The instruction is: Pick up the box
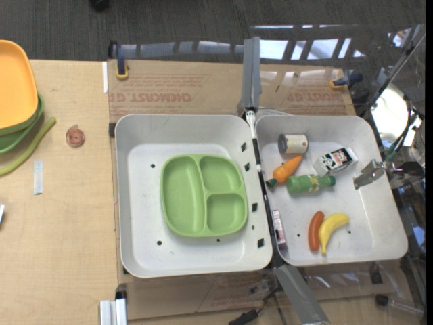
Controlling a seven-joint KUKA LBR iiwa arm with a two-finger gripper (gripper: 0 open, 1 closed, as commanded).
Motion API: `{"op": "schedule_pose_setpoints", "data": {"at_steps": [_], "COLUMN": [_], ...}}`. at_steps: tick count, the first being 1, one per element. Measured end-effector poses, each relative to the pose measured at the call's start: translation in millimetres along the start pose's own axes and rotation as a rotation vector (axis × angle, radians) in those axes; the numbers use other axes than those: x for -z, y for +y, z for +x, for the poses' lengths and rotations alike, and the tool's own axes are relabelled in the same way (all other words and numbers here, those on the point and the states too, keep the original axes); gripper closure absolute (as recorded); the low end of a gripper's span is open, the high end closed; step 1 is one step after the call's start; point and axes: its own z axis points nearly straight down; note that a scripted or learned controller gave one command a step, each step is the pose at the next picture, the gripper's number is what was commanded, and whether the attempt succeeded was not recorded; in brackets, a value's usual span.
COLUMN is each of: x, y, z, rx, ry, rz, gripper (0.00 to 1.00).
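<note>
While the gripper [369, 175] hovers at the right bin's [379, 246] right wall, jaw state cannot be told. The box [336, 159] lies just left of it, far-right in that bin. Risk: the bottle [310, 183] close by could block one side on descent.

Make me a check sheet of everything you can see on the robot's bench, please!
Surface: two white bins side by side, left bin, right bin, on a bench.
Job's things: small box lying in the right bin, not held.
Clutter: green plate in left bin; can, carrot, green bottle, red pepper, banana in right bin.
Grippers: gripper over right bin's right side, right of the box.
Cables: nothing seen.
Surroundings: orange plate at far left.
</note>
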Motion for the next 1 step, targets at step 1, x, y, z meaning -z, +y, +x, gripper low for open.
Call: {"op": "schedule_pose_setpoints", "data": {"at_steps": [1], "x": [-88.0], "y": [62.7], "z": [87.2], "rx": [-0.078], "ry": [0.0], "rz": [0.0], "gripper": [0.0]}}
